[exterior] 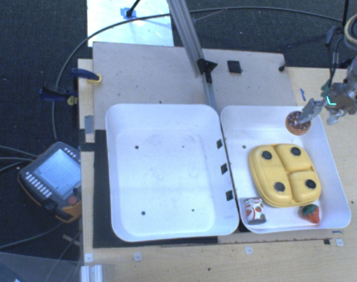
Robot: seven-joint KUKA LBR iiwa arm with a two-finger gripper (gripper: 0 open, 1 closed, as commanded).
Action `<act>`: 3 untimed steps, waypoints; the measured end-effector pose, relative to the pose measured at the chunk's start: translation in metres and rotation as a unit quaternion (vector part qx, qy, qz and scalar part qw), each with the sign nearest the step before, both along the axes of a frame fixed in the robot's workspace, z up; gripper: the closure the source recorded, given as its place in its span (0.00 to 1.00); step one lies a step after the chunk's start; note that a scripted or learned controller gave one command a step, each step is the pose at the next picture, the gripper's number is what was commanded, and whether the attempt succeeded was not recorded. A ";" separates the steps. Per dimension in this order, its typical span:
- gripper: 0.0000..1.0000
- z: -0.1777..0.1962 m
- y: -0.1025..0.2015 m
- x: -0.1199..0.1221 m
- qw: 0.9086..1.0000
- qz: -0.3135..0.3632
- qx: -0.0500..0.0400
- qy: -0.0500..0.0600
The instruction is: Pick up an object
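Note:
In the right bin (237, 128) lie a large yellow four-lobed block (284, 175) with dark dots, a small printed can (255, 211) at the front, a red strawberry (310, 213) at the front right corner and a brown sprinkled donut (296, 124) at the far right rim. My gripper (322, 113) hangs at the bin's far right corner, just right of the donut. Its fingers stand apart, open, and the left fingertip (310, 109) overlaps the donut's upper edge. Nothing sits between the fingers.
The left bin (161, 169) lies beside the right one, joined by black clips (224, 168). A metal pole (187, 31) slants in from the top. A teach pendant (52, 181) and cables lie off the bench at left.

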State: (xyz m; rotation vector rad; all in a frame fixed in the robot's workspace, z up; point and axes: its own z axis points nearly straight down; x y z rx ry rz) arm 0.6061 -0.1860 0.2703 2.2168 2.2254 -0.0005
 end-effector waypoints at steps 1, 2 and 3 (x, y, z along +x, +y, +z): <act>0.00 0.001 0.000 0.001 1.000 0.000 0.000 -0.001; 0.00 -0.041 0.001 -0.003 1.000 -0.001 0.000 0.001; 0.00 -0.100 -0.007 -0.003 1.000 -0.001 0.000 0.001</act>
